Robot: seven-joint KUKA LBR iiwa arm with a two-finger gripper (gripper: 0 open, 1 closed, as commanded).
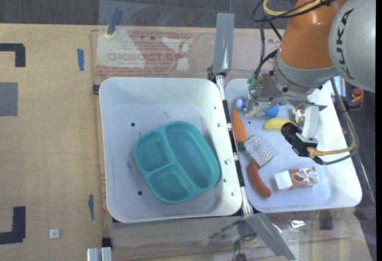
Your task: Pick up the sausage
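Observation:
The sausage (259,180), reddish-brown and short, lies near the front left of the right bin (338,165), close to the divider between the bins. My gripper (257,107) hangs over the back of the same bin, under the orange wrist band. It is well behind the sausage, with a patterned packet (258,150) lying on the bin floor between them. Nothing of the sausage is at the gripper.
In the right bin, an orange carrot (239,126) lies along the left wall. A yellow banana (275,123) and a blue item (271,111) sit by the gripper, and a small carton (296,178) lies right of the sausage. The left bin (119,101) holds a teal divided plate (176,161).

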